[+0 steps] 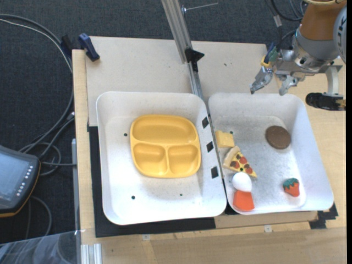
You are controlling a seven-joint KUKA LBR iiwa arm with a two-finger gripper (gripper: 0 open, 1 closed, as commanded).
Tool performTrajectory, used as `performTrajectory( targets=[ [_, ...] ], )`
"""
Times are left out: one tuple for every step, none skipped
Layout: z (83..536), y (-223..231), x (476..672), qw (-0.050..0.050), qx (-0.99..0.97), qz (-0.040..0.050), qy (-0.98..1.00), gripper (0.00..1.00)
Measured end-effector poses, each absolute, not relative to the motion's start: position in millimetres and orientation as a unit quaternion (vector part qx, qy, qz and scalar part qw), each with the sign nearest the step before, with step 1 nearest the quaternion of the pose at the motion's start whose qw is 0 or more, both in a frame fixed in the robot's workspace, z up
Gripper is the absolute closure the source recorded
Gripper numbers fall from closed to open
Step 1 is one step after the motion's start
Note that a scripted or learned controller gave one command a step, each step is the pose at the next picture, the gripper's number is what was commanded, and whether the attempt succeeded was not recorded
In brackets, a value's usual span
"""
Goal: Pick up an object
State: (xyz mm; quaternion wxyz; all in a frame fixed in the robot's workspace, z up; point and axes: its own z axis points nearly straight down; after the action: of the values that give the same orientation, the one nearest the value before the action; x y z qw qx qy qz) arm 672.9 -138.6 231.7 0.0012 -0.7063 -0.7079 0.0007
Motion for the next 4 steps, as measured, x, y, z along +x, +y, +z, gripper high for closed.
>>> performTrajectory(
  targets=[
    [231.8, -138.8, 672.9, 0.001, -0.706, 0.0010, -0.708, 0.00],
    [178.6, -141.5, 662.3, 0.003, -0.707, 0.0022, -0.707, 0.00],
    [135.6, -143.2, 658.7, 0.003, -0.707, 0.0022, -0.707, 0.00],
    [89.9, -142.3, 658.0, 0.003, -0.707, 0.0019, -0.707, 0.00]
  ],
)
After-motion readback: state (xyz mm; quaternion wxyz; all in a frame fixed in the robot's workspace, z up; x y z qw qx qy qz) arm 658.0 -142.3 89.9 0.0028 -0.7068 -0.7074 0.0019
